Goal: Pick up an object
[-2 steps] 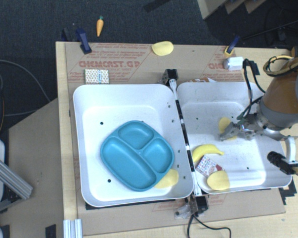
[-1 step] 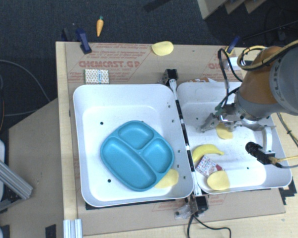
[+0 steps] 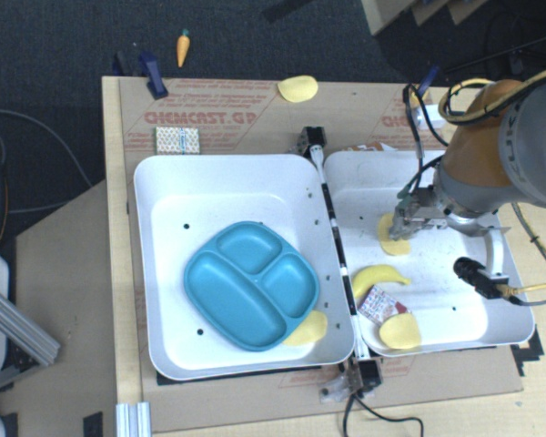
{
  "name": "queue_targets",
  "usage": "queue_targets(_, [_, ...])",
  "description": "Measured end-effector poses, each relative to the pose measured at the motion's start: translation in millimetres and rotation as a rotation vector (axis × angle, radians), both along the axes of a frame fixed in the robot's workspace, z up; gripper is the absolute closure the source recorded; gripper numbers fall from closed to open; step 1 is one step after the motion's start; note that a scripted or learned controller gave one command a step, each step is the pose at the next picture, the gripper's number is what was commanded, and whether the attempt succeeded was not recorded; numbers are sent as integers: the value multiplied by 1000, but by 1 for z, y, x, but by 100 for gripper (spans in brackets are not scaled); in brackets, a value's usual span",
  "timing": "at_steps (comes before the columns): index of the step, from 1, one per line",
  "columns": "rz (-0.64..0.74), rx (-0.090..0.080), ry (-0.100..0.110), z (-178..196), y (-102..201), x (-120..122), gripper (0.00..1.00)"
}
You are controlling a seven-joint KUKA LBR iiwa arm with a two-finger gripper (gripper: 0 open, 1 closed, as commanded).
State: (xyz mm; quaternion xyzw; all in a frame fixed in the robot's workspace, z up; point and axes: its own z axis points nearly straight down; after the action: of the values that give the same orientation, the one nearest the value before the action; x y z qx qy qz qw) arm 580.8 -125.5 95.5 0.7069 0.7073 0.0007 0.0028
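Dark carpet surrounds a cardboard-topped bench (image 3: pixel 246 107) bearing two glossy white bins. In the left bin (image 3: pixel 164 198) lies a smooth blue plate (image 3: pixel 250 285) with three compartments, a pale yellow disc (image 3: pixel 308 329) tucked against its lower edge. In the right bin (image 3: pixel 437 321) the gripper (image 3: pixel 406 228) is down at a small yellow piece (image 3: pixel 391 237) (whether it grips it I cannot tell). Nearer the front lie a curved banana (image 3: pixel 379 278), a red-and-white wrapper (image 3: pixel 378 304) and a rounded yellow lump (image 3: pixel 400 332)
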Motion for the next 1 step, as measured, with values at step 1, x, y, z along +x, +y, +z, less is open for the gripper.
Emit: queue_targets(1, [0, 0, 1, 0, 0, 0, 0])
